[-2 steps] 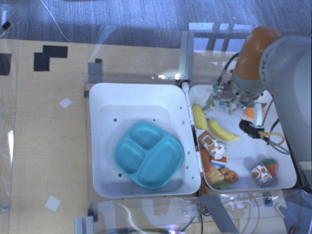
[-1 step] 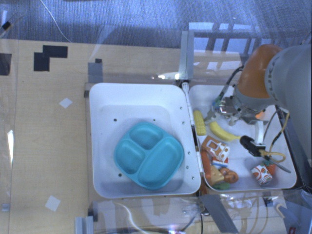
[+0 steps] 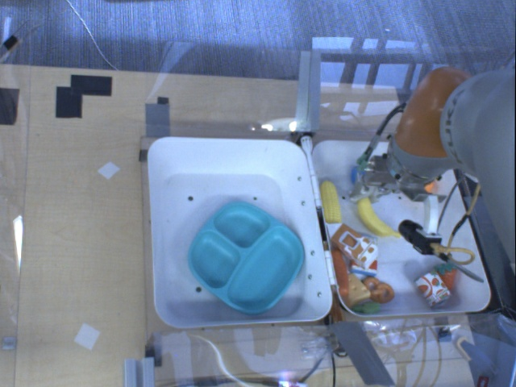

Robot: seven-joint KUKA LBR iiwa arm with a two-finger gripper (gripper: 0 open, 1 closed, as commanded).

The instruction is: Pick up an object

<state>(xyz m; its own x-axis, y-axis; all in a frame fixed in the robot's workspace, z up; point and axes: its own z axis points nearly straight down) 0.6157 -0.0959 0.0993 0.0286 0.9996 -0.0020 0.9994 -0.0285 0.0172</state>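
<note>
My gripper hangs over the back of the right bin, below the orange band of the arm. Just in front of it lies a yellow banana. A yellow corn cob rests along the bin's left wall. Nearer the front are an orange and white carton, an orange carrot, a brownish food piece and a small red and white can. Nothing shows between the fingers from this angle.
The left bin holds a blue divided plate. A metal divider post stands behind the wall shared by the two bins. The bench's tan top stretches out to the left.
</note>
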